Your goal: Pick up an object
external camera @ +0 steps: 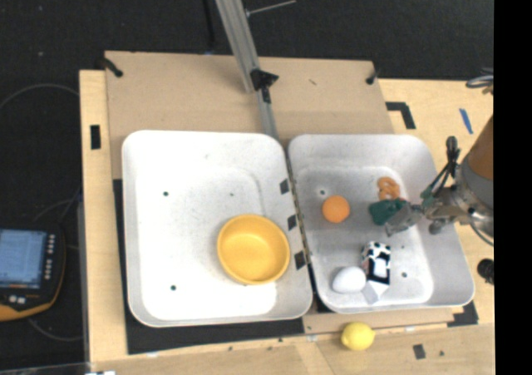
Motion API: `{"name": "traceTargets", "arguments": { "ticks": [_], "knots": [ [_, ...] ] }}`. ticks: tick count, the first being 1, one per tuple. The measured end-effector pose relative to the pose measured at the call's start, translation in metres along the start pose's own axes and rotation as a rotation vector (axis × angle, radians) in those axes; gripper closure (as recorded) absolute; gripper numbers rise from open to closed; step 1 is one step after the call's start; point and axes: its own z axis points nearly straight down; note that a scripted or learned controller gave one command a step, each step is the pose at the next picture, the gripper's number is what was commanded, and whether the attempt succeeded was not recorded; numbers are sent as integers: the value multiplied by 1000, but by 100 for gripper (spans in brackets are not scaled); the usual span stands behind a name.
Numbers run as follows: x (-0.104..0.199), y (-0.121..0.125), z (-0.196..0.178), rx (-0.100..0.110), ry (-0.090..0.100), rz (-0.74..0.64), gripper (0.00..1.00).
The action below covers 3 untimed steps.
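On the tan bench, two white bins, hand at a green object, grip unclear.

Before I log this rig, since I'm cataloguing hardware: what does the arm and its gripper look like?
The arm enters from the right, orange-brown above a grey metallic wrist, with a thin dark cable looping alongside it. Its gripper is small and dark, with greenish parts at the tip.

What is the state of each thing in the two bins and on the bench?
Yellow bowl: upright, in left bin.
Orange ball: resting in right bin.
White egg-shaped thing: lying in right bin.
Black-and-white thing: lying beside it.
Green thing: at the gripper.
Lemon: on the bench, outside the bins.
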Motion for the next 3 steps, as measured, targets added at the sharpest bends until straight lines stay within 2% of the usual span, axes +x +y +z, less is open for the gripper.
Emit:
{"name": "traceTargets", "arguments": {
  "ticks": [1, 2, 3],
  "knots": [
    [-3, -3, 56, -4, 0, 0, 0],
    [-3, 1, 72, -12, 0, -2, 0],
    [-6, 4, 58, -23, -4, 2, 100]
  ]
}}
